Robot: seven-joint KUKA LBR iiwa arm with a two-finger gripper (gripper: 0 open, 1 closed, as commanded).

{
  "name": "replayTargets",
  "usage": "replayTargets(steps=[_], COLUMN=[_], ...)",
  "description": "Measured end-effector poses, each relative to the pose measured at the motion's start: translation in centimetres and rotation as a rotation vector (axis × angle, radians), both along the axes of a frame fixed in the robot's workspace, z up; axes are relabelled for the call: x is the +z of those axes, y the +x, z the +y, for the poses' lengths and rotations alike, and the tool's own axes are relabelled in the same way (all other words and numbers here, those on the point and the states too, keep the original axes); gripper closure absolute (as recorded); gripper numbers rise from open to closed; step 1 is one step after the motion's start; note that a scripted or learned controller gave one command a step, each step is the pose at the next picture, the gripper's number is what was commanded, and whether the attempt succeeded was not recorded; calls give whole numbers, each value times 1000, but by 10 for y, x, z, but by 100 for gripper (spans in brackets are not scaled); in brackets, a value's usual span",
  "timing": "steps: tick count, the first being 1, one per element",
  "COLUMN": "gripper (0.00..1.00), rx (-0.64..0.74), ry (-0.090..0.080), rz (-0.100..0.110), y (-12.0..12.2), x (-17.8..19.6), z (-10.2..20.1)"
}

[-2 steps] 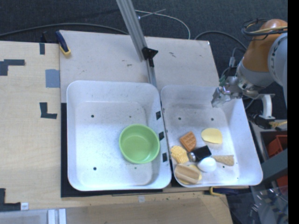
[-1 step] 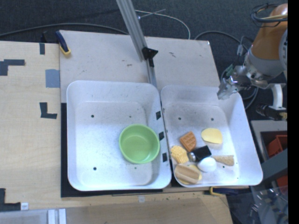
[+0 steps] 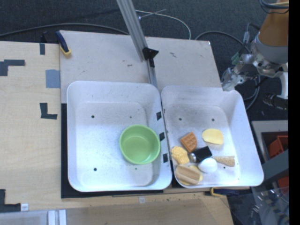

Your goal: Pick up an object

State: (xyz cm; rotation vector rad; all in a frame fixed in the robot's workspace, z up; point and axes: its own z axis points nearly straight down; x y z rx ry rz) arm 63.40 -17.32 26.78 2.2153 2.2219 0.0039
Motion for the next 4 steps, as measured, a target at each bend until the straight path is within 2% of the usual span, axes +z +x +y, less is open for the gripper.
replayTargets(steps=[1,4], gripper=[100,100], rx=[3,4], ry=[2,3], rz=[6,7], y=[5,-12], x=[-11,-2], z=[52,206])
